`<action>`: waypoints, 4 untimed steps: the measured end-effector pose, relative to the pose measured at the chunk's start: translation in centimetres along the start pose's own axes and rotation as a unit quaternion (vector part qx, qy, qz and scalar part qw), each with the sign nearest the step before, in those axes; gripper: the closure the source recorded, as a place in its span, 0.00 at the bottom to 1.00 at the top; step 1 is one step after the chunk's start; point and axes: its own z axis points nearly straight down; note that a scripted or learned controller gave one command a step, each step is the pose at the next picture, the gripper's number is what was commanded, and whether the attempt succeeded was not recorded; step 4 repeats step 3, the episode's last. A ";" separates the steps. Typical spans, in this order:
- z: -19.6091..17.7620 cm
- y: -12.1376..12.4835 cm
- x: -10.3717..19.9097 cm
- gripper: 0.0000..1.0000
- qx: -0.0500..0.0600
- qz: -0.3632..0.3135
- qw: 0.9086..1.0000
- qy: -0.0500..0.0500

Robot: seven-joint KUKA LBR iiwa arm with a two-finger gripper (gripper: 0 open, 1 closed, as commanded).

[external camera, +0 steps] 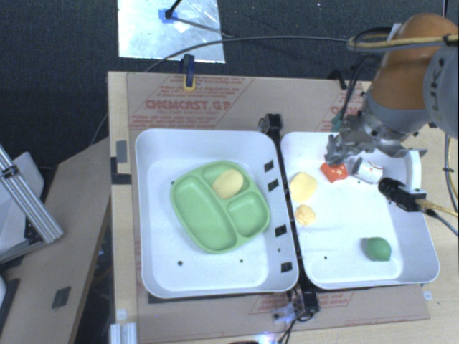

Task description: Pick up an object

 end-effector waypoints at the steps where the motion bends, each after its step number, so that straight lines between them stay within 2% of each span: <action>1: 0.6 1.8 3.9 1.00 0.000 0.001 1.000 0.000; 2: 1.8 4.6 9.1 1.00 0.000 0.000 1.000 0.000; 3: 1.1 7.2 14.3 1.00 0.000 0.000 1.000 0.001; 4: 1.1 7.2 14.3 1.00 0.000 0.000 1.000 0.001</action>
